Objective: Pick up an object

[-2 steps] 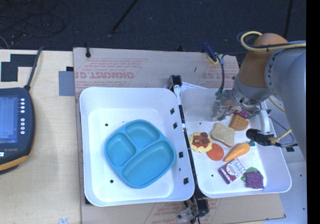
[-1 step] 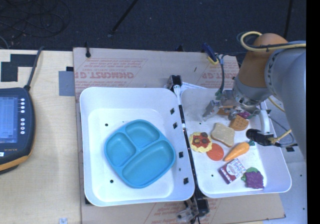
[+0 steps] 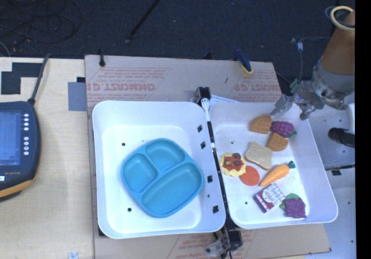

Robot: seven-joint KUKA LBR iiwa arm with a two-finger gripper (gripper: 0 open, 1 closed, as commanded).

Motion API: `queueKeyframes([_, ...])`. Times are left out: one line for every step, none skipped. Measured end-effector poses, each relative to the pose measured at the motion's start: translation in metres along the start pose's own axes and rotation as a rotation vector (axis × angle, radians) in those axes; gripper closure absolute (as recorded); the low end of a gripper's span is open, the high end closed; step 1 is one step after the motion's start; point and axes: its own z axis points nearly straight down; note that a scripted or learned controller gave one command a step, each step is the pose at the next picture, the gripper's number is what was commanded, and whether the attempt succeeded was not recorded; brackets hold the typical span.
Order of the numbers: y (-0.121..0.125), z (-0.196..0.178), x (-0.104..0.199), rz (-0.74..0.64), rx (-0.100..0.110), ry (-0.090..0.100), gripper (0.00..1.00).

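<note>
The right bin (image 3: 322, 159) holds several toy foods: a purple grape bunch (image 3: 282, 128) at the top, two brown cookie-like pieces (image 3: 261, 124) (image 3: 277, 142), a slice of bread (image 3: 258, 154), a carrot (image 3: 275, 173), a small pizza (image 3: 233, 164), a red disc (image 3: 250, 177), a red-and-white packet (image 3: 269, 198) and a second grape bunch (image 3: 294, 206). My gripper (image 3: 294, 108) hangs above the bin's top right corner, just up and right of the upper grapes. Its fingers are spread apart with nothing between them.
The left bin (image 3: 107, 136) holds a blue divided plate (image 3: 162, 177). A pendant with a screen (image 3: 14, 142) lies at the far left of the bench. A black clamp strip (image 3: 210, 153) joins the two bins.
</note>
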Motion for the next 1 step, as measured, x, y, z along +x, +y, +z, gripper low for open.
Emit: queueKeyframes([0.0030, 0.0777, 0.0003, -0.002, -0.011, -0.003, 0.00])
